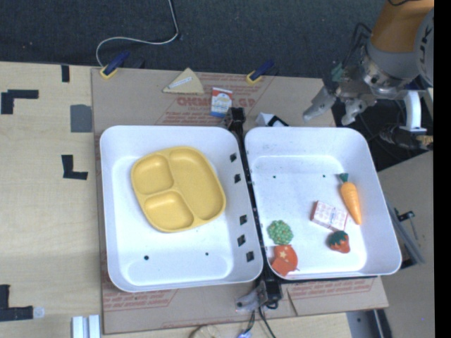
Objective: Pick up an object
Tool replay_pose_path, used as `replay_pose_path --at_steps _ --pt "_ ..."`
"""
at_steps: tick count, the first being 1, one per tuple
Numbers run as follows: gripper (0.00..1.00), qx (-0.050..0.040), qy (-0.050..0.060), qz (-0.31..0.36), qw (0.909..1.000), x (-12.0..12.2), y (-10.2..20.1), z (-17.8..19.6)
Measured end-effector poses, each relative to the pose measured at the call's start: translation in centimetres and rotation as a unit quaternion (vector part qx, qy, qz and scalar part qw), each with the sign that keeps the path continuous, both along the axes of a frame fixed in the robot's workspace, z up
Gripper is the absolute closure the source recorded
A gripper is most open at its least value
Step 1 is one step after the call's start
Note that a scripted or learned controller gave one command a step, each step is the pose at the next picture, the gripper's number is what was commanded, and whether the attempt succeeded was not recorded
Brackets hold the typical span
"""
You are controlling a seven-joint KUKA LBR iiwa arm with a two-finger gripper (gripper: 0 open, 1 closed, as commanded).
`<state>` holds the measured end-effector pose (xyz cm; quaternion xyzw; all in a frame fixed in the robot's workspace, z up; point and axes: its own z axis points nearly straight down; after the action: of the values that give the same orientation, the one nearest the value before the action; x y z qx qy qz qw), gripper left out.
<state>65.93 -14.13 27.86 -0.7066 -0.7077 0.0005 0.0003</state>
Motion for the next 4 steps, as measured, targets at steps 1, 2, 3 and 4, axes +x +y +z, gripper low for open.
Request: replay_pose_path --at_steps 1,2,3,4 --pt "0.00 -0.0003 0.002 -0.001 1.0000 -0.6 -8.3 -9.5" --pt "0.00 -0.0003 -0.002 0.000 1.0000 -4.6 -6.6 -19.2" --pt "0.00 -0.0003 -0.001 -0.001 1.0000 -12.7 -8.3 -10.9" --pt "0.00 0.0052 0.001 0.002 1.0000 -15.0 -6.6 -18.5"
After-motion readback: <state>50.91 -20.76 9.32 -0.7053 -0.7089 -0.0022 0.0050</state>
